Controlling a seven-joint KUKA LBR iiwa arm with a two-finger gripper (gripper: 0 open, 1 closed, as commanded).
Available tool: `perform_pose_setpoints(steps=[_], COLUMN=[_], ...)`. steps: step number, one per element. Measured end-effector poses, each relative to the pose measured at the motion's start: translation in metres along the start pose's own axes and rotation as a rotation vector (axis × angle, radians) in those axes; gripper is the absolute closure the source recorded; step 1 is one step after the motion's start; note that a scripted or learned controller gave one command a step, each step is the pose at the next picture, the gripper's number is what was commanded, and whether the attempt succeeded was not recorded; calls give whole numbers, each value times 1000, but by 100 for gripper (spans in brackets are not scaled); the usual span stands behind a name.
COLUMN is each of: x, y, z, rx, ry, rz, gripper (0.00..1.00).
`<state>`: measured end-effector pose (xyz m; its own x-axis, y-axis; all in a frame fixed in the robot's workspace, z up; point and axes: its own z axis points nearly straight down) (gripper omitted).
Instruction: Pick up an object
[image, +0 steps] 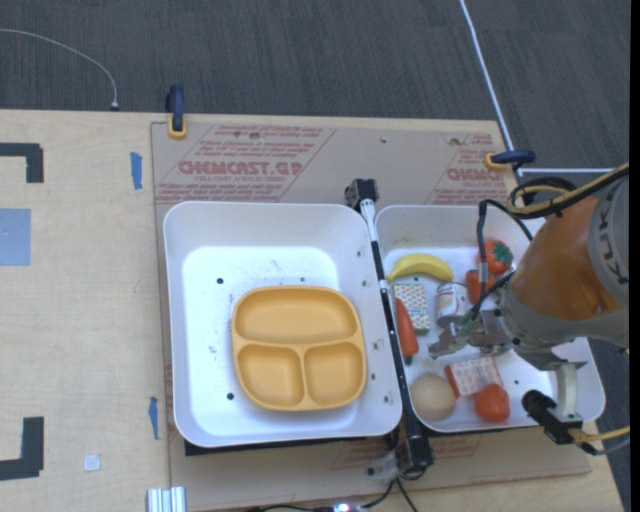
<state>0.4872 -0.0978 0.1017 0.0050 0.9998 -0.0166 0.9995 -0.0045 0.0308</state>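
Bench (80, 330): you are looking down on a pale wooden top with a sheet of printed brown cardboard (250, 160) under both bins.
Left bin (195, 300): white and shallow, it carries a yellow divided tray (298, 347) with one long compartment at the far side and two smaller ones nearer you.
Right bin (440, 222): white, just beside the left bin, it holds all the loose things; the arm covers its right part.
Arm (565, 270): it reaches in from your right, its orange band over the bin's right half, with black and yellow cables looping above it.
Gripper (452, 335): you see it low over the middle of the right bin, pointing left, close to the can; you cannot tell how its jaws stand, and nothing shows between them.
Banana (420, 266): yellow, at the far side of the right bin, long axis across the bin from left to right, ends curving down toward you.
Carrot (405, 328): an orange stick along the bin's left wall, long axis running from far to near.
Red packet (473, 376): flat, just near of the gripper, tilted.
Pale ball (433, 396): a round cream thing in the near left corner.
Tomato (491, 402): red, round, touching the packet's near edge.
Grey speckled block (411, 304): beside the carrot, under the banana.
Can (450, 299): small and silver, right of the block.
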Motion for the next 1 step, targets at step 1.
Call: perform_pose_setpoints(steps=[1], x=[0], y=[1], z=[-10], rx=[-4], ry=[-1], rz=[0], gripper=[100])
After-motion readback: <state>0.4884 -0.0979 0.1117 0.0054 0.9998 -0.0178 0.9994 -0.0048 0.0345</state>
